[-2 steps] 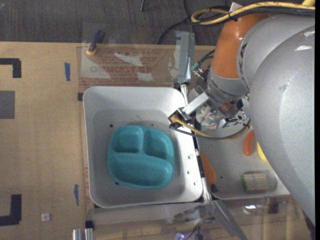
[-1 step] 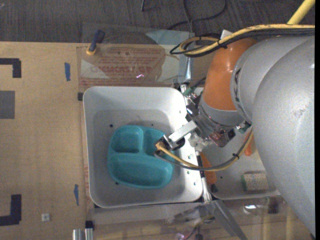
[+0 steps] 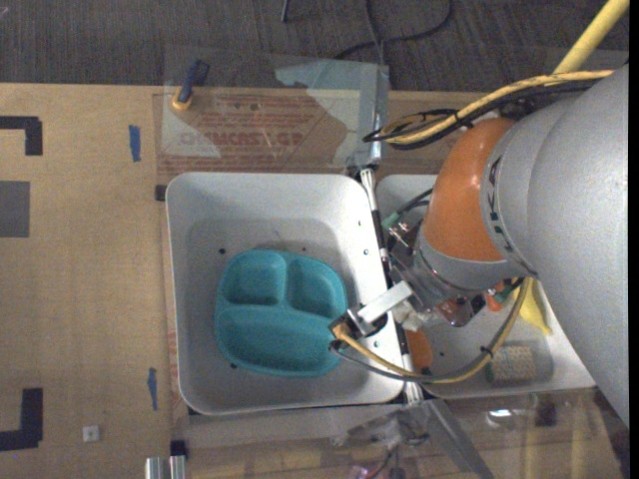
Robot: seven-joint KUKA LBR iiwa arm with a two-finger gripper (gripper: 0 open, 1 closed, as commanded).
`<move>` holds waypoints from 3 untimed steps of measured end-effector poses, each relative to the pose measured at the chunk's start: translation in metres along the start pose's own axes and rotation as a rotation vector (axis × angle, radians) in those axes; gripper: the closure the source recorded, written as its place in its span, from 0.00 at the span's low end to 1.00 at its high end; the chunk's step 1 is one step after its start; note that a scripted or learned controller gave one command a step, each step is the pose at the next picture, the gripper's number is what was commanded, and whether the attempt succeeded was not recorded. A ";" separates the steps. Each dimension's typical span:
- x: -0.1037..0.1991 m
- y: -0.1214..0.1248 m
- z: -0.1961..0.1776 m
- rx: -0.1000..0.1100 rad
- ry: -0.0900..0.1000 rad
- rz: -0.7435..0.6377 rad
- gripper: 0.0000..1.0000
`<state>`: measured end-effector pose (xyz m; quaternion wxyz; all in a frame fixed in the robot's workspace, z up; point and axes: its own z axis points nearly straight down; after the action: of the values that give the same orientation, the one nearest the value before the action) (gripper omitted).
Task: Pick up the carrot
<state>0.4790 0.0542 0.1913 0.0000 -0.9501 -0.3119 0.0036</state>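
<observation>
An orange piece that looks like the carrot (image 3: 417, 350) lies in the right bin (image 3: 559, 379), close to the wall it shares with the left bin. The arm's wrist covers most of it. My gripper (image 3: 436, 314) hangs low over the right bin's left side, just above and beside the carrot, under the orange band (image 3: 461, 203). The arm's bulk hides how the gripper stands against the carrot.
A teal divided plate (image 3: 280, 312) rests in the left bin (image 3: 250, 203). In the right bin lie a beige, rough-textured block (image 3: 514, 363) near the front and a yellow item (image 3: 534, 309) behind it. Cables (image 3: 394, 365) loop off the wrist over the bin divider.
</observation>
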 end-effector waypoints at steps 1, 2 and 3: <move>0.005 -0.005 -0.022 -0.003 0.003 0.191 1.00; 0.005 -0.005 -0.029 -0.004 -0.003 0.195 1.00; 0.006 -0.004 -0.035 -0.005 -0.008 0.199 1.00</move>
<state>0.4816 0.0605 0.2260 -0.0038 -0.9764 -0.2159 0.0069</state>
